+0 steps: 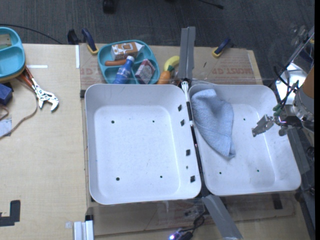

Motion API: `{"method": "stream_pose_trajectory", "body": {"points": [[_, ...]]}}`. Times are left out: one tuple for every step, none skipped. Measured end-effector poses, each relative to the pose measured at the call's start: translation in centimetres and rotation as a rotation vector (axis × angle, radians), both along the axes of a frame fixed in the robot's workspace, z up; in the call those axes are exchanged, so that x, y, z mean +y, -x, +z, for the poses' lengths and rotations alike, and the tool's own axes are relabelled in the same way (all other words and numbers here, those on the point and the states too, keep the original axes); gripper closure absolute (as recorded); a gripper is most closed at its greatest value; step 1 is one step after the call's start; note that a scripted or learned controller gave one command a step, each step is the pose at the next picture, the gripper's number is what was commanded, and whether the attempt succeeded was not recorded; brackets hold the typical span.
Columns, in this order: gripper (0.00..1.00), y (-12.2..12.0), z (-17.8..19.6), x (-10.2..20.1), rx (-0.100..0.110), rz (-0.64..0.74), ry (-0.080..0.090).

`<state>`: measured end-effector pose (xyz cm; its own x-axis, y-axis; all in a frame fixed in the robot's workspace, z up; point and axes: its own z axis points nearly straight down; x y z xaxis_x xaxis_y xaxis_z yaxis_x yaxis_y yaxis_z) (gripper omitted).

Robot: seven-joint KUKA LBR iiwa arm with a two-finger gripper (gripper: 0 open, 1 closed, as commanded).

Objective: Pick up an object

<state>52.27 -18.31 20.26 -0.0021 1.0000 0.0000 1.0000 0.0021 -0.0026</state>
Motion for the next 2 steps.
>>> {"method": "stream_pose_trajectory", "body": {"points": [[0.0,-1.9,-11.0,7.3,-0.003,-0.173,0.0],[0.0,2.4,-11.1,4.0,-0.002,0.102,0.0]]}}
